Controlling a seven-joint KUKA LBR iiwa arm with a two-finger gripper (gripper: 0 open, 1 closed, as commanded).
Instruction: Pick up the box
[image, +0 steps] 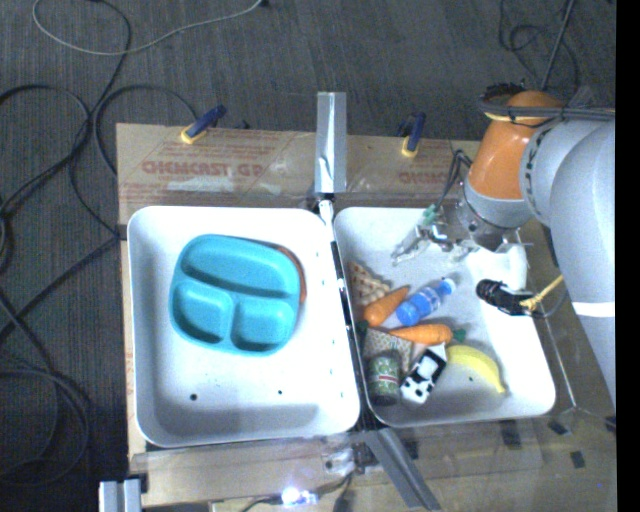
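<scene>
Fingers of the hand are spread apart with nothing between them, poised over the far end of the right bin. The box, black and white, lies near that bin's near edge, between a can and a banana.

One fixed camera looks down at a slant from above, far enough to frame the desk, both bins and surrounding floor.
</scene>
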